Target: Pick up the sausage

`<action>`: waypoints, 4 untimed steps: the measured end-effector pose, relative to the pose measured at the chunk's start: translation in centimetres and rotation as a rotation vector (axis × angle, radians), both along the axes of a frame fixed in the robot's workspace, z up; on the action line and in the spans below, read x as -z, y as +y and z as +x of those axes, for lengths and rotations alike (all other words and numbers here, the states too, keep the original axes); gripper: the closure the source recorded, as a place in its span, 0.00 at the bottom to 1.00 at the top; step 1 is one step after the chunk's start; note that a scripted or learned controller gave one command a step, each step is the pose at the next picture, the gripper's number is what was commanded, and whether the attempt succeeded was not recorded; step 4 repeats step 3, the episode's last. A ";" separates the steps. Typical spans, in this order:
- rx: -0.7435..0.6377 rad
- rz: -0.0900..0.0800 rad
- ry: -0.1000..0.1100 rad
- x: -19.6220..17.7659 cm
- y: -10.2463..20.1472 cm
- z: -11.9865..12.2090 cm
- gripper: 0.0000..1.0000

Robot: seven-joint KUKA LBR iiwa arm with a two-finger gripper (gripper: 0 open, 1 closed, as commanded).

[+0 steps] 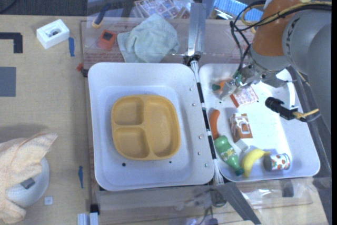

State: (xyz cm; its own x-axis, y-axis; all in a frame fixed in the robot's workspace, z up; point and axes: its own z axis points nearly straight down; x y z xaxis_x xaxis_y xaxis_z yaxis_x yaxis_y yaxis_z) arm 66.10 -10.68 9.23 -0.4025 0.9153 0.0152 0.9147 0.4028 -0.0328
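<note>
While poised over the right bin (308,166), end effector (238,83) state indeterminate; sausage (214,123) lying apart, near left wall.

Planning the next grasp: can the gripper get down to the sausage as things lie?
Probably yes. The sausage lies uncovered by the right bin's left wall, the green bottle just below it; that wall may crowd one finger.

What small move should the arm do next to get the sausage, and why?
Probably shift the end effector toward the near-left of the right bin and lower it. The sausage lies untouched by the bin's left wall, just beyond the green bottle.
</note>
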 end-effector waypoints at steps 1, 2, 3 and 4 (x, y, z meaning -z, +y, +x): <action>0.000 -0.011 -0.007 -1.1 -0.4 0.1 1.00; -0.172 0.001 -0.046 0.3 0.5 -7.7 1.00; -0.171 0.000 -0.046 0.4 0.4 -7.6 0.00; -0.171 0.000 -0.046 0.4 0.4 -7.6 0.00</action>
